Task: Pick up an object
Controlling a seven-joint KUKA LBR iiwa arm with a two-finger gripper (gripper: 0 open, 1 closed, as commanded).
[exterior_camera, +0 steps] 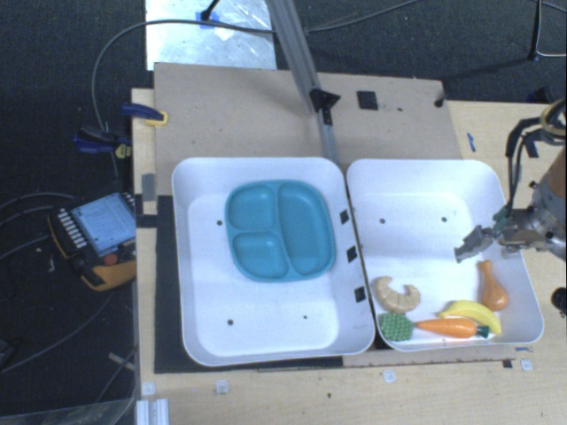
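Note:
In the right bin, several toy foods lie along the front edge: a tan croissant, a green broccoli piece, an orange carrot, a yellow banana and a brown drumstick. My gripper reaches in from the right and hangs over the bin's right part. It is just up and left of the drumstick and apart from all the foods. Nothing shows in its grasp.
The left bin holds a blue sectioned plate. A grey pole slants across the back of the bench. Cables and a blue device lie on the floor to the left.

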